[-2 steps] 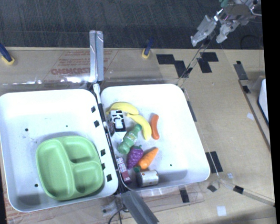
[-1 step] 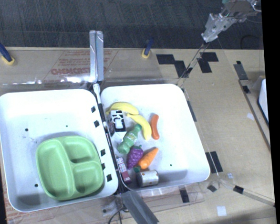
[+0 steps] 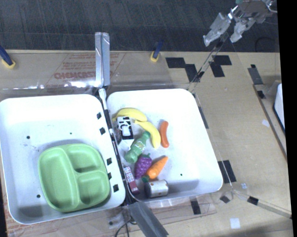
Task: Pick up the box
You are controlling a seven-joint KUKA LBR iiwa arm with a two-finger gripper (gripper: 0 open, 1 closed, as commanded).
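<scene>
A small dark box (image 3: 125, 128) with a white label lies in the right bin (image 3: 191, 148), against its left wall and just under a yellow banana (image 3: 136, 118). A second, maroon box (image 3: 130, 181) lies flat near the bin's front left corner. My gripper (image 3: 223, 33) hangs high above the bench at the top right, well beyond the bin's far right corner and far from both boxes. Its two fingers are spread open with nothing between them.
Crowded beside the boxes are a green bottle (image 3: 138, 146), purple grapes (image 3: 143, 165), an orange carrot (image 3: 158, 165), a red-orange sausage (image 3: 164, 133) and a metal can (image 3: 156, 188). The left bin (image 3: 17, 129) holds a green divided plate (image 3: 74, 176).
</scene>
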